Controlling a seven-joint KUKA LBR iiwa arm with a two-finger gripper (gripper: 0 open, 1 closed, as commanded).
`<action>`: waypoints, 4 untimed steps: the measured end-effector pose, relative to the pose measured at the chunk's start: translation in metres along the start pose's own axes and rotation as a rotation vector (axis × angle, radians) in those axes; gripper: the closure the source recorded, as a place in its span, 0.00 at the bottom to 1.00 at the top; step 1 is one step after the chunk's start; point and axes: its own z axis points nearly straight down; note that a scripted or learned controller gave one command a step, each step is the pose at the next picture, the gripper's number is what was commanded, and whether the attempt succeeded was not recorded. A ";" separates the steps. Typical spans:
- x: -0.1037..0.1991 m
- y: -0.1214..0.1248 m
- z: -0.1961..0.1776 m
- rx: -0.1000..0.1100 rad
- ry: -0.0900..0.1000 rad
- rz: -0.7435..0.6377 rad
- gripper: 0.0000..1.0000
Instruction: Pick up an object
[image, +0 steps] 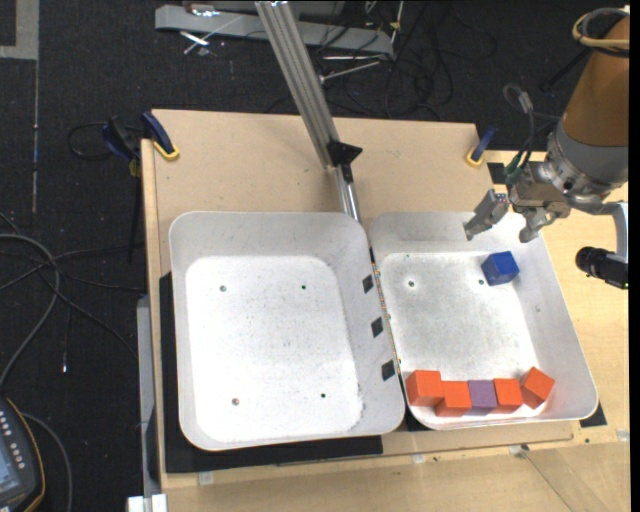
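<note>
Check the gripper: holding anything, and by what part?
Nothing held. The gripper is open above the right bin, with the blue block lying apart below it.

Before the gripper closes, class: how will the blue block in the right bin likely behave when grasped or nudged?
The blue block looks like a rigid cube, so it probably won't flex. Its flat faces suggest sliding, not rolling. It sits alone, apart from the orange blocks, so a nudge likely shifts it freely on the right bin.
</note>
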 end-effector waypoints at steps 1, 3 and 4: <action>0.004 -0.013 -0.037 -0.006 -0.001 -0.002 0.00; -0.076 0.002 -0.070 -0.005 -0.004 -0.001 1.00; -0.084 0.034 0.081 0.005 0.001 0.000 1.00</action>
